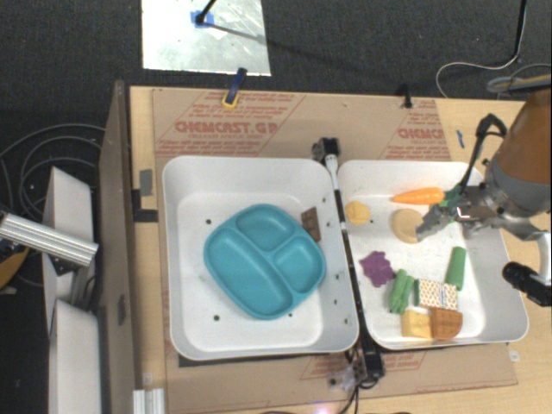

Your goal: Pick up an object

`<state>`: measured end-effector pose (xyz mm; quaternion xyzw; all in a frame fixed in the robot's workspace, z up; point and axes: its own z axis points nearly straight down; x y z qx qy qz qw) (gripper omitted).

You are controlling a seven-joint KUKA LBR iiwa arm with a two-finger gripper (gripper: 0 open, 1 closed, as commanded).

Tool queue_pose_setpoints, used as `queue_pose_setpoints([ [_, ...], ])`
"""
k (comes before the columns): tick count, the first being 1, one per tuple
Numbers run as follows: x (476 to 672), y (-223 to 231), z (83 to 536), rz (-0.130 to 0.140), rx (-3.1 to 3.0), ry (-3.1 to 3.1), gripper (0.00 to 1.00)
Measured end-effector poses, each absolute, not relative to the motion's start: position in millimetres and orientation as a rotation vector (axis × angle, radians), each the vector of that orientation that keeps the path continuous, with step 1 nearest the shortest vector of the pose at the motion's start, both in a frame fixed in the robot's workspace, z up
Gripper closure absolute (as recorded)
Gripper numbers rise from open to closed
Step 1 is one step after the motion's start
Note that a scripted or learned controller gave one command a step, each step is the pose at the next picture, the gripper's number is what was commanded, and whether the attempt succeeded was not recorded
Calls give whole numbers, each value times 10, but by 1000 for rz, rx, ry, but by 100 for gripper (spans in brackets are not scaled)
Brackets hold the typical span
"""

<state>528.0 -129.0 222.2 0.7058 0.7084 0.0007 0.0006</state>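
Note:
The right bin (496, 322) holds several toy foods. An orange carrot (417, 197) lies at the back, with a small yellow round piece (357, 211) to its left. A tan round piece (404, 225) sits mid-bin. My gripper (432, 222) hangs low over the bin, just right of the tan piece and below the carrot's tip; nothing shows held in it. Nearer the front lie a purple piece (377, 267), a green cucumber (456, 266), a green bean-like piece (401, 290), a patterned block (438, 295), a yellow block (416, 323) and a brown waffle (446, 322).
The left bin (185, 188) holds a teal divided plate (265, 259) and a small brown piece (311, 223) by the plate's back right rim. The divider between the bins (345, 248) runs front to back. The arm's grey body (522, 175) covers the right bin's back right corner.

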Motion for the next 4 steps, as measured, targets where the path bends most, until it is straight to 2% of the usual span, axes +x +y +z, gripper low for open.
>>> queue_pose_setpoints([
  [1, 5067, -1002, 1436, -5, 2223, 2230, 0],
  [2, 5213, -842, 823, 2, 2216, 2227, 0],
  [3, 5220, -851, 954, 5, 2217, 2222, 100],
  [4, 5219, -851, 950, 5, 2217, 2223, 0],
])
